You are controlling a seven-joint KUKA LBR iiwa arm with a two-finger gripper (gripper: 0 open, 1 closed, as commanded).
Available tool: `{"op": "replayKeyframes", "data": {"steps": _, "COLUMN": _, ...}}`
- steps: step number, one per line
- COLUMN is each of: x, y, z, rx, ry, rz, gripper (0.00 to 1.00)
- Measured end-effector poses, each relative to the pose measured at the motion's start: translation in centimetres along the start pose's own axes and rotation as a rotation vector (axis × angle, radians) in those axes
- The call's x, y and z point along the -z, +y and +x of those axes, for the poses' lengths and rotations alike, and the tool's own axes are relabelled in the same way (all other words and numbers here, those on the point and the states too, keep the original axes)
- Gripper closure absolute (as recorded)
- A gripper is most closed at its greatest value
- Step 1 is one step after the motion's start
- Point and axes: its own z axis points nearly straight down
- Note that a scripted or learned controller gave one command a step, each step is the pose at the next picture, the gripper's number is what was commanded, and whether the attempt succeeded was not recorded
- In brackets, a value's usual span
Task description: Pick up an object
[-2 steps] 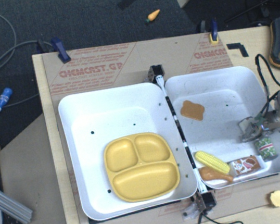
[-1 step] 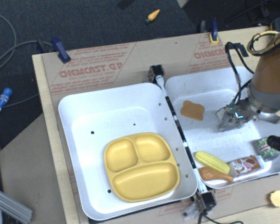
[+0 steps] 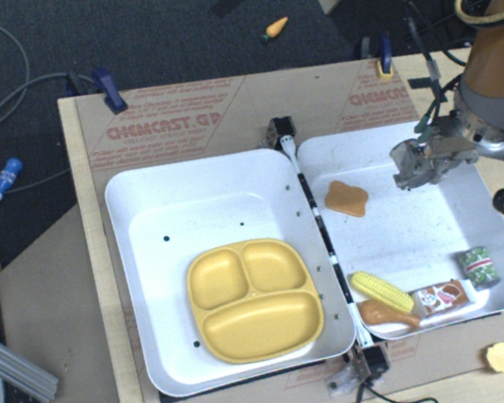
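Your nearest candidate is the toast-shaped brown toy (image 3: 346, 199), lying flat on the floor of the right bin (image 3: 400, 237), toward that bin's 10 o'clock corner and just beside the divider between the two bins. It is a squat, lobed piece — its longer axis runs roughly 10 to 4 o'clock, narrower end toward 4, though the difference between length and width is slight.

The gripper (image 3: 410, 171) hangs at about 3 o'clock of the toy, apart from it and with nothing between its fingers; from this slant you cannot tell whether they are spread or pressed together.

What could go wrong, in my judgement: the toy is thin and lies flat, so fingers coming straight down may skate over its top or push it against the bin's wall rather than close around it. A descent from the present spot would land on bare floor beside it.

Further out, at the bin's 6 o'clock edge, a corn cob (image 3: 382, 291) lies across an orange-brown piece (image 3: 384, 314), with a printed packet (image 3: 441, 298) and a small green item (image 3: 479, 267) just beside — crowded enough that a grasp there could catch two things. The left bin (image 3: 140, 213) holds a yellow divided plate (image 3: 253, 300).
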Motion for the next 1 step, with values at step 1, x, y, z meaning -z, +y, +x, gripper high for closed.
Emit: {"op": "replayKeyframes", "data": {"steps": 1, "x": -2.54, "y": 1.92, "z": 7.74, "rx": 0.001, "ry": 0.004, "rz": 0.018, "gripper": 1.0}}
